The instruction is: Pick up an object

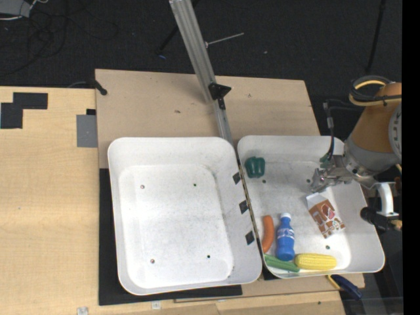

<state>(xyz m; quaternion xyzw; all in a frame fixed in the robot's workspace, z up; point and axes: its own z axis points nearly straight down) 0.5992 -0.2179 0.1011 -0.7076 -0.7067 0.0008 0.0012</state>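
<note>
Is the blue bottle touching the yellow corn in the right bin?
Touching. The camera view shows the blue bottle's lower end meeting the yellow corn with no white bin floor visible between them.

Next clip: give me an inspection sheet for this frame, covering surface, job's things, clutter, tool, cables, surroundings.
Surface: wooden bench bearing left bin and right bin, side by side.
Job's things: in the right bin, green pepper near its far left corner; carrot, blue bottle, corn and a green vegetable at the near edge; packet right of them.
Clutter: nothing seen.
Tool: tool low over the right bin, just beyond the packet.
Cables: black cables on the dark floor beyond the bench.
Surroundings: slanted metal rail.
</note>
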